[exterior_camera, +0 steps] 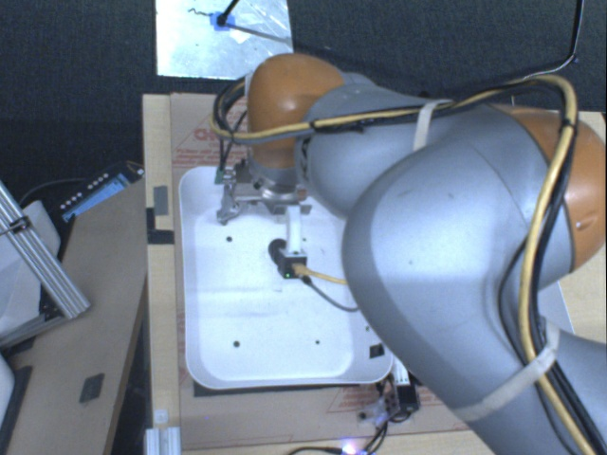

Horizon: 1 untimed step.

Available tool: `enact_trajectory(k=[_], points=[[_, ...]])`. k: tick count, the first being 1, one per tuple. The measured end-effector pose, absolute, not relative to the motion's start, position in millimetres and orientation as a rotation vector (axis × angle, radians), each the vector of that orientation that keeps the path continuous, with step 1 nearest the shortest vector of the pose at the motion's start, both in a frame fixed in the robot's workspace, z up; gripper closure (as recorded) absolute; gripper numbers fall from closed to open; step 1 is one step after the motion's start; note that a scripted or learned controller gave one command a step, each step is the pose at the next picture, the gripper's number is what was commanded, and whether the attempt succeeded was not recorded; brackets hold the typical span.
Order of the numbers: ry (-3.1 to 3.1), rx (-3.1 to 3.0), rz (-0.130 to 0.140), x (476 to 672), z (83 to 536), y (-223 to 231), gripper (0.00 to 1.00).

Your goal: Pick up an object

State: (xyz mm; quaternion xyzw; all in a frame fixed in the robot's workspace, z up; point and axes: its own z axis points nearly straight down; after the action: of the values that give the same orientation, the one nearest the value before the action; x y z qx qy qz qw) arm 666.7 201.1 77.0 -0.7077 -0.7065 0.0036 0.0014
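One shallow white bin [204,373], smooth plastic with rounded corners and a few tiny dark specks on its floor, sits on a pale brown worktop [114,282]. Behind it hangs dark, matte cloth [76,64] bearing a crinkled silvery sheet [190,36]. A ribbed aluminium rail [43,263] lies at the left. The bulky grey arm [455,216] with its orange band covers the right side. Its metal claw [235,202] hangs low over the bin's far left corner; I cannot tell whether it is open or closed, and nothing shows in its grasp. A small dark piece [377,351], flat and squarish, lies at the bin's near right corner, just beside the arm.
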Motion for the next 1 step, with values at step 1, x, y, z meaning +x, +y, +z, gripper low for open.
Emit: enact_trajectory(k=[1], points=[[-2.231, -2.224, -0.026, 671.3, 258.4, 200.1, 0.0]])
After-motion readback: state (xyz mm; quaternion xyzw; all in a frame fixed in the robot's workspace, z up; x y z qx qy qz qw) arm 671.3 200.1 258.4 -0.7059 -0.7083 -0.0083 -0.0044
